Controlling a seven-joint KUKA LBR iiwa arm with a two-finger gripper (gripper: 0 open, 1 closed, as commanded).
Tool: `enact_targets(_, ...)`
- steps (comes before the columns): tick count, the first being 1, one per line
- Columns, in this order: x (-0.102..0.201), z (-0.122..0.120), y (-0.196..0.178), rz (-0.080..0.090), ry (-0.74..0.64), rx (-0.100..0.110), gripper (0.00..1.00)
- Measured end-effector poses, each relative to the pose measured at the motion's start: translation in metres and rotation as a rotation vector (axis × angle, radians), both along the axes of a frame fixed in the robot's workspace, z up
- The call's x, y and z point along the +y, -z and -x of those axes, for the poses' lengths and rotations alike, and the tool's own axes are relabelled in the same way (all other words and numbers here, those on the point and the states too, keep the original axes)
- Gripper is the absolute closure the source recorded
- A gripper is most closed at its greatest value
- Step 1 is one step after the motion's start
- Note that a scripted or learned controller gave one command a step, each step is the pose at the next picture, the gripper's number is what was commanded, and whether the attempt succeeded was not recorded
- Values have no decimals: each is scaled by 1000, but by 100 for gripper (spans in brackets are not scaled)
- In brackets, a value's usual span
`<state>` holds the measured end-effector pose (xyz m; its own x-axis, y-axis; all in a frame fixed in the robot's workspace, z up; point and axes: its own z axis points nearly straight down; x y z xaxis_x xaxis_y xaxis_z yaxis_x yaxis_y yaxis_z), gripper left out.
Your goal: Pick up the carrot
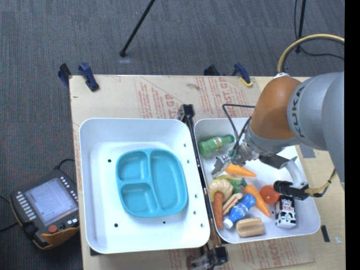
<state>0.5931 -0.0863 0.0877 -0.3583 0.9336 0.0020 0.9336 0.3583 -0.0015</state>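
Several orange carrots lie in the right bin [308, 167]. One carrot [243, 171] lies flat just under and to the right of my gripper [225, 163], touching it or nearly so. A second carrot [257, 199] lies lower, pointing down-right beside a red tomato [269, 194]. A darker orange-red carrot [218, 210] lies along the bin's left wall. My gripper hangs low over the bin's left half, below a green bottle [215, 144]. The wrist hides much of the gripper.
The right bin also holds a blue bottle [241, 207], a bread loaf [250, 227], a cow-patterned carton [286, 213] and a pale garlic-like bulb [221, 185]. In the left bin [95, 151] sits a blue divided plate [152, 182]. A teach pendant [45, 207] lies off the bench.
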Motion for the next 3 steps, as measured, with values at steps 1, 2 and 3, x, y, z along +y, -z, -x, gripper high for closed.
enact_targets(1, -5, 35, 0, 0, 103, 0, 0)
enact_targets(2, -5, 34, -10, -1, 108, 0, 100)
enact_targets(3, 49, 6, -178, 1, 280, -5, 100)
